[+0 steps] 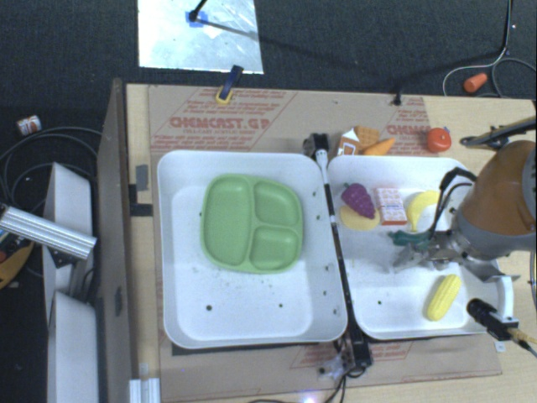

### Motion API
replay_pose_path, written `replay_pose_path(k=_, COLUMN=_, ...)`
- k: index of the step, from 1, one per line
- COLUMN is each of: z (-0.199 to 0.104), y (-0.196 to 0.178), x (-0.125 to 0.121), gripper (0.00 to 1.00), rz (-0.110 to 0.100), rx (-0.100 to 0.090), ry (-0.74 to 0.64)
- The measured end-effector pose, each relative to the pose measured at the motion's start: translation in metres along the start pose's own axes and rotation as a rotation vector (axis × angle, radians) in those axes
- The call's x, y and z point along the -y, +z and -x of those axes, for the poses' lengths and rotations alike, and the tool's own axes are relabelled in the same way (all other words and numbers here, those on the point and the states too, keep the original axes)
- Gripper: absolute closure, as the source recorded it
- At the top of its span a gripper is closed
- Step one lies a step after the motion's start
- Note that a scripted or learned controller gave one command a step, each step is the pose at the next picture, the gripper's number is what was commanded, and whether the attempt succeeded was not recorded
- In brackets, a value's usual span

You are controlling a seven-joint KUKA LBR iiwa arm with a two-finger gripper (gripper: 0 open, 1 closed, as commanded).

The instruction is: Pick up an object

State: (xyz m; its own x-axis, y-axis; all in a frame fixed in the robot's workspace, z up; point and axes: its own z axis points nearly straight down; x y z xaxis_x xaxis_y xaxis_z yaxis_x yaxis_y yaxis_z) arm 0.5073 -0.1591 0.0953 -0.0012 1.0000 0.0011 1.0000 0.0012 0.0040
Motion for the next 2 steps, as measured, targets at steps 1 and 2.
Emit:
replay_pose_path(k=1, z=0.015, y=-0.023, x=-0.080, gripper=0.00, rz=0.007, rx=0.005, ry=-0.005)
replay_pose_path(k=2, z=-0.040, y=0.013, x=-0.076, gripper=0.00, rz=-0.004, rx=-0.001, ry=-0.007)
